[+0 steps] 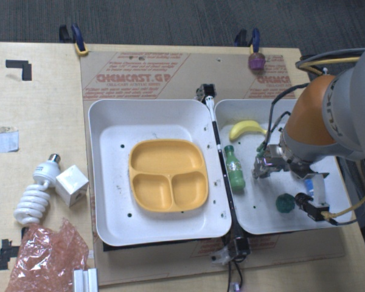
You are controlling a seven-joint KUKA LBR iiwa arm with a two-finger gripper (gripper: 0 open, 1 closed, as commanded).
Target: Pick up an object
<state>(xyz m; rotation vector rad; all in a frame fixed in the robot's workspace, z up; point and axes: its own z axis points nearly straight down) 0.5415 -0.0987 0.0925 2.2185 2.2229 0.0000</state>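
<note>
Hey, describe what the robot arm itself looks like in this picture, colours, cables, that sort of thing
The arm is bulky and rounded, with a light grey shell and a broad orange band above the wrist. Black cables loop around the outside of that band, and a yellow cable runs along the top of the arm. At its end sits a small gripper of silvery metal, with dark fittings beside it.

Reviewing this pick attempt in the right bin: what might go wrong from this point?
1. The gripper sits over bare bin floor between the green bottle, the banana and the dark green round object, so closing here would likely catch nothing.
2. The bottle lies against the right bin's left wall, leaving a finger little room on that side.
3. The arm's cables hang near the round object and may nudge it.
</note>
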